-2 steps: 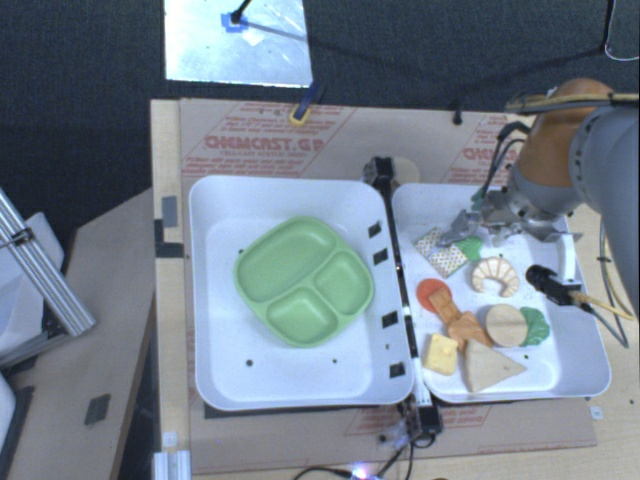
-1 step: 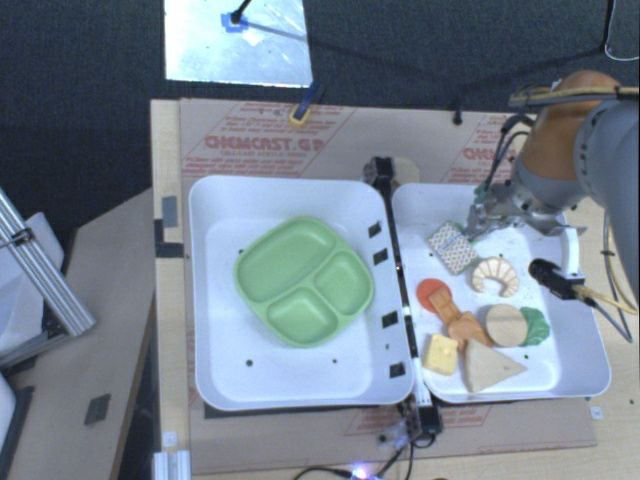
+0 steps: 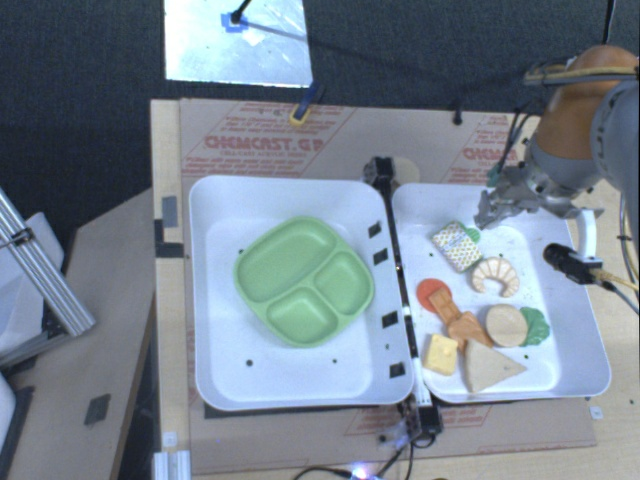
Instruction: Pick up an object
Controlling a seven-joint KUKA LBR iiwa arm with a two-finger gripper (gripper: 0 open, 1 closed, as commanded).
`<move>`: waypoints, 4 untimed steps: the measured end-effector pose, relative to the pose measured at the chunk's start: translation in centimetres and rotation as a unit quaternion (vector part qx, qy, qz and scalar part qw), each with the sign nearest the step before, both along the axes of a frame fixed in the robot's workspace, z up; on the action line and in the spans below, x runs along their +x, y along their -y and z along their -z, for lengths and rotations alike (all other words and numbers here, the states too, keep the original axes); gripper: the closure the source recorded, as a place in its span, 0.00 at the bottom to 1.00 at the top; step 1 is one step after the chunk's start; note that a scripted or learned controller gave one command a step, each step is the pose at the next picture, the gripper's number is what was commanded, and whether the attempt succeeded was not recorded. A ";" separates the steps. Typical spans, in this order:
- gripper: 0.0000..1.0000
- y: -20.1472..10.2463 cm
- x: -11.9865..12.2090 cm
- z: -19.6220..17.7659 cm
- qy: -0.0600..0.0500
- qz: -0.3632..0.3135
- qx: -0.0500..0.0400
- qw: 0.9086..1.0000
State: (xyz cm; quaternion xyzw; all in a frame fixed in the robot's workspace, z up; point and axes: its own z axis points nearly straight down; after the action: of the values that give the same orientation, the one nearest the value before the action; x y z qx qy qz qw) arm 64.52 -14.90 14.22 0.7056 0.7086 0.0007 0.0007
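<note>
A grey KUKA arm with an orange band reaches in over the right bin, its gripper poised at the bin's upper part, just above and right of a speckled green-and-white packet. Whether the gripper stands wide or narrow cannot be told from this angle, and nothing is seen between its tips. Below the packet lie a croissant, a red-orange piece, a tan round slice with a green piece touching its right side, a yellow cheese block and a pale wedge. Left of the right bin, across the black-clipped divider, the left bin holds a green sectioned plate. Both bins rest on the desk.
</note>
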 end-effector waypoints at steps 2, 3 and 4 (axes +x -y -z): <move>1.00 0.6 -0.4 -8.3 0.001 0.000 0.000 1.000; 1.00 -4.1 -1.0 -9.2 0.000 -0.001 0.000 1.000; 1.00 -9.9 -3.1 -8.3 -0.001 -0.002 0.000 1.000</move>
State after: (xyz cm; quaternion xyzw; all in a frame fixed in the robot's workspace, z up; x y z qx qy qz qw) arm 61.45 -4.96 22.52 0.7043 0.7099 0.0002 -0.0005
